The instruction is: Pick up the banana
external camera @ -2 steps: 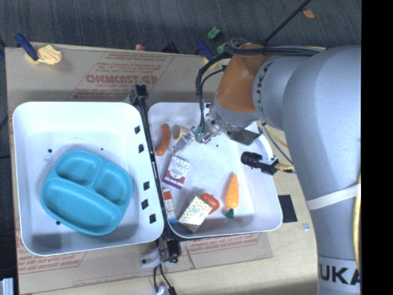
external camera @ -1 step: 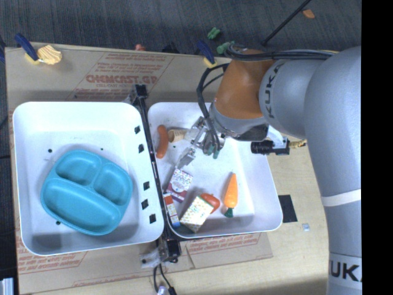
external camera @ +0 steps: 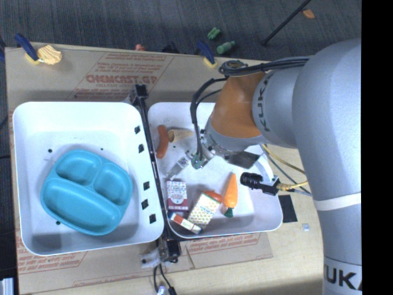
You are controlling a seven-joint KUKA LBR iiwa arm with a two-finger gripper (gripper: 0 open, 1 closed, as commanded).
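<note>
The hand (external camera: 195, 158) hangs mid right bin (external camera: 267, 217), near the banana (external camera: 180, 135) at the far rim; its grip state is unclear.

The arm (external camera: 319, 121) is seen entering from three o'clock, its broad grey link filling the view from four o'clock up to two o'clock. The orange band (external camera: 239, 106) above the wrist is placed just right of centre, and the wrist is bent downward from it toward eight o'clock. The gripper (external camera: 196, 158) is lowered near the centre of the view, pointed down. Black cables (external camera: 206, 94) are looped from the band around its nine o'clock side. Its fingertips are too small to be read.
</note>
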